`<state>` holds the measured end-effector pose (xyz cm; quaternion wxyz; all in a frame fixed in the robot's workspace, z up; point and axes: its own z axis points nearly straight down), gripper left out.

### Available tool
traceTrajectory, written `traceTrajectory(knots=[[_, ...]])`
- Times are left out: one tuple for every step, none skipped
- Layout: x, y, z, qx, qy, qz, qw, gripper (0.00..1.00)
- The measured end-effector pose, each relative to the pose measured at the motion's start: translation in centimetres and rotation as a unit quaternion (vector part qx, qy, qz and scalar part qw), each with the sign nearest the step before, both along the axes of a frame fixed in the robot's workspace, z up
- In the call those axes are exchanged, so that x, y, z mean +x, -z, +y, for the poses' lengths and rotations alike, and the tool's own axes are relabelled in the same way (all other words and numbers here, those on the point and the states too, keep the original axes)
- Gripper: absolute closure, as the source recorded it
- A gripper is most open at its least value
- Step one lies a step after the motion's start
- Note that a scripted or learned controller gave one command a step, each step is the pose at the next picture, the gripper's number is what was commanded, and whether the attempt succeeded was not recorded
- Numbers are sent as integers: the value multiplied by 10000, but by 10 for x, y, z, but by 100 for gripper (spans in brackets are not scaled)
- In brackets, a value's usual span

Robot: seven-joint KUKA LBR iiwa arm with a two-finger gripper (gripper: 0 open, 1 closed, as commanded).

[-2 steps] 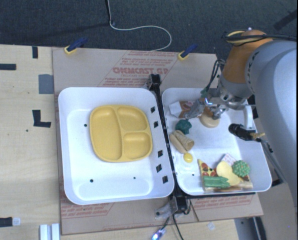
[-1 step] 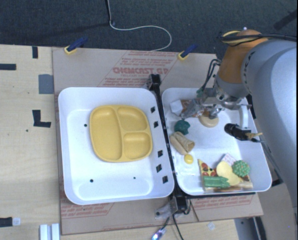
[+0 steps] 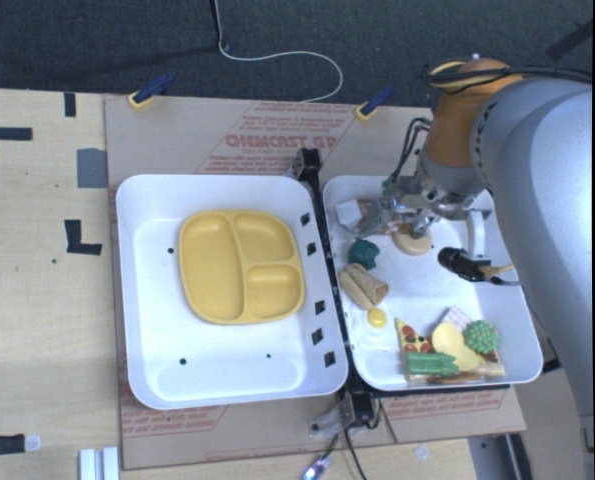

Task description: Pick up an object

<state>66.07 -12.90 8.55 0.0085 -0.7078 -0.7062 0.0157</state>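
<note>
arm reaches in from the right, big grey link along the right edge, orange band above the wrist sits far right, wrist pitched down and leftward, gripper low, just right of scene centre

Small items all sit in the right bin. Dark green lump is near its left wall, w/ a tan ridged cone on its side just below it and a tiny yellow ball just beside the cone's lower end. Tan round disc lies flat toward the far side. Near-right corner has a touching cluster: pizza-like wedge, yellow rounded piece, bumpy green piece, long green pod along the front. Yellow 3-compartment plate lies flat, approx. centre of the left bin.
</note>
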Motion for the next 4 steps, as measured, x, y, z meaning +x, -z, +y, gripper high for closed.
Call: traceTrajectory(knots=[[-35,-3,19,27,-15,-217,9998,0],[-34,-14,17,16,-8,-221,9998,100],[-35,-13,18,20,-10,-215,9998,0],[10,-1,15,56,-33,-197,9998,0]])
